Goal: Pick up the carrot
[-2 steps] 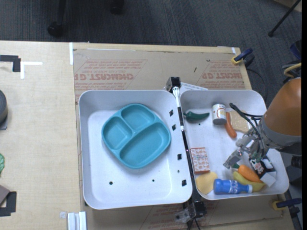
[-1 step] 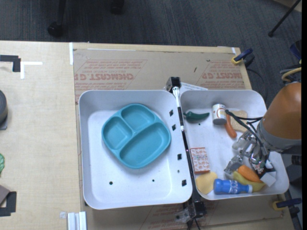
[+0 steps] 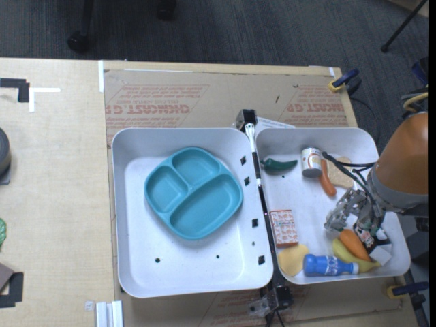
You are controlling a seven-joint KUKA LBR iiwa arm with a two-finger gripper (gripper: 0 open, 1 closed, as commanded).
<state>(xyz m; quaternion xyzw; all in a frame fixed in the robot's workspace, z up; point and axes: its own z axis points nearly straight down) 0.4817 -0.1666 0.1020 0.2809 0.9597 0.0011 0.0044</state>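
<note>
The orange carrot lies slantwise in the right bin's near corner.

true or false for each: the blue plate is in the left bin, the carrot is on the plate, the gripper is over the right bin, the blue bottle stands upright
1. The blue plate is in the left bin. True.
2. The carrot is on the plate. False: it lies in the right bin, near the front right corner.
3. The gripper is over the right bin. True, just above the carrot.
4. The blue bottle stands upright. False: it lies on its side along the front wall.
</note>
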